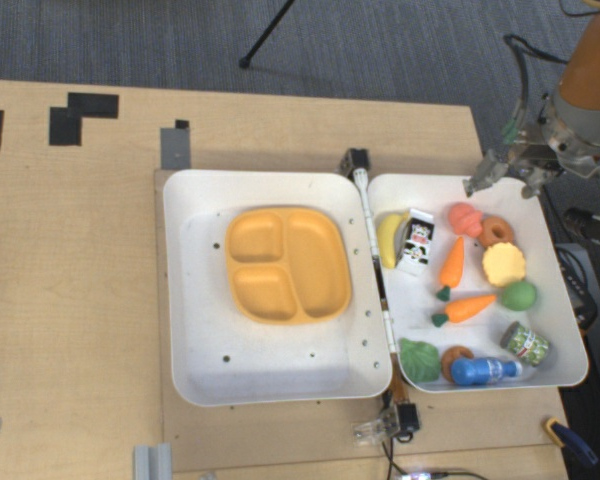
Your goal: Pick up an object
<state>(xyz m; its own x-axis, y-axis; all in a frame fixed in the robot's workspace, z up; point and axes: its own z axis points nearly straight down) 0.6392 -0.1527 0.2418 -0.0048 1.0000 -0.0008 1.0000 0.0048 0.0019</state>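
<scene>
Gripper (502, 171) poised over far edge of right bin (570, 313), fingers apart, clamping nothing. Nearest, just below: pink toy (464, 216) beside donut (496, 232). Best centred over pink toy, lowered straight, closed gently, clear of bin wall.

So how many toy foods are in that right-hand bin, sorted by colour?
Orange: 2, carrot and carrot
Brown: 2, donut and donut
Yellow: 2, banana, yellow lump
Green: 3, ball, leafy piece, can
Pink: 1
Blue bottle: 1
White carton: 1
Total: 12
</scene>
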